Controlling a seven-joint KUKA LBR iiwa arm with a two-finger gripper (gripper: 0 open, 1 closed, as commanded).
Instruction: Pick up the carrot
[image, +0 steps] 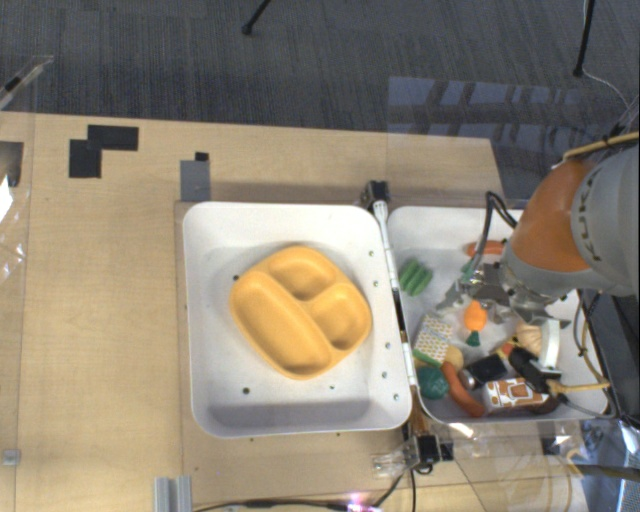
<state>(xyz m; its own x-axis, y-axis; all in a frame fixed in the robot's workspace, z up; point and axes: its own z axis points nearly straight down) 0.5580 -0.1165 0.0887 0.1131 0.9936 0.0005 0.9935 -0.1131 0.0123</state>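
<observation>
The carrot (474, 317) is in the right bin (432, 228), about in the middle of it, a small orange piece with a green tip on top. It sits just below the gripper (478, 298), between the metal fingers (461, 291), which come down on its left and right side. The jaws are narrow around it, but whether they really press on the carrot cannot be told from this view.

Above the gripper is the wrist with the orange band (545, 225), and the grey arm (610, 215) goes out to the right edge.

Near the carrot lie many other small things. A green ridged piece (414, 277) is to the left of it, close to the wall between the bins. A checked packet (433, 339) lies lower left of the carrot, and under this a dark green piece (432, 381). A red-brown sausage (463, 390) lies at the lower wall. A black block (487, 368) and a brown box (517, 395) are lower right of the carrot. A white cylinder (550, 340) stands at the right.

The left bin (290, 420) holds a yellow tray (300, 310) with three compartments, well apart from the carrot.
</observation>
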